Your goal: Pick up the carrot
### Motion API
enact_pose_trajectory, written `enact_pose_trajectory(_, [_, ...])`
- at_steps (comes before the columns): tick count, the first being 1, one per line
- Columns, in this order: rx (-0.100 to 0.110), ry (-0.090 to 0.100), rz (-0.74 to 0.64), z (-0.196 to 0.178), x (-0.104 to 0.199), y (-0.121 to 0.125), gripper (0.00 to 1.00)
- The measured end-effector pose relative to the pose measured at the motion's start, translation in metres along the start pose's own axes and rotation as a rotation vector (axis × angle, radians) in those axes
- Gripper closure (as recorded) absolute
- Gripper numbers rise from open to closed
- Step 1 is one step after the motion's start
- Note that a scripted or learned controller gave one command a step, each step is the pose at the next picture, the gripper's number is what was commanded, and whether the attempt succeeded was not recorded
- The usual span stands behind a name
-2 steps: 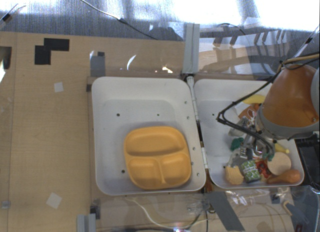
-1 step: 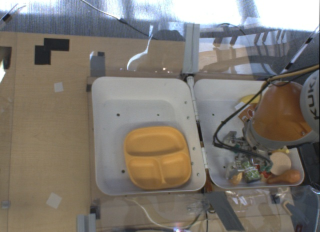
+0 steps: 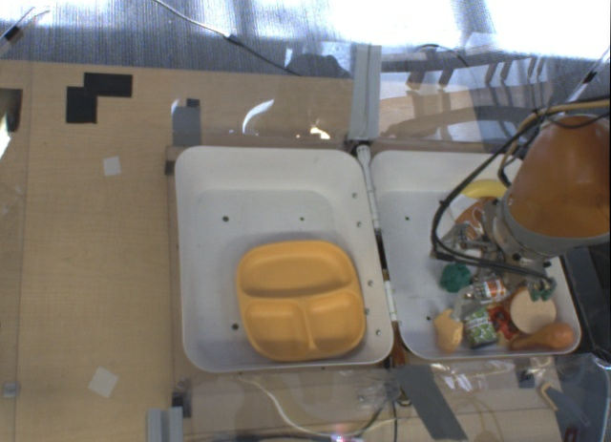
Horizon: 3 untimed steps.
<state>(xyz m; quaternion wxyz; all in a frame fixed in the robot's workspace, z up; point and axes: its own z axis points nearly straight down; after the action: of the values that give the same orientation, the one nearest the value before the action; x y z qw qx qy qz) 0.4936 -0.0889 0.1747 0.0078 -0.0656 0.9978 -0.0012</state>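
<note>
Orange carrot (image 3: 469,213) just beside claw (image 3: 477,255)

Tray (image 3: 301,299) in left bin (image 3: 205,197)

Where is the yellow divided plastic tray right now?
The yellow divided plastic tray lies in the left white bin, toward its front right corner.
</note>
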Motion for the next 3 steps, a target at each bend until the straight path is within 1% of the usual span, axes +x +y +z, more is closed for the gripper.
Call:
enact_pose_trajectory(1, [-0.005,0.015,0.099,0.08,0.0,0.009,0.0])
enact_pose_trajectory(2, [0.0,0.002,0.337,-0.008,-0.037,-0.016,0.0])
enact_pose_trajectory(3, [-0.001,0.016,0.429,0.075,-0.045,-0.053,0.0])
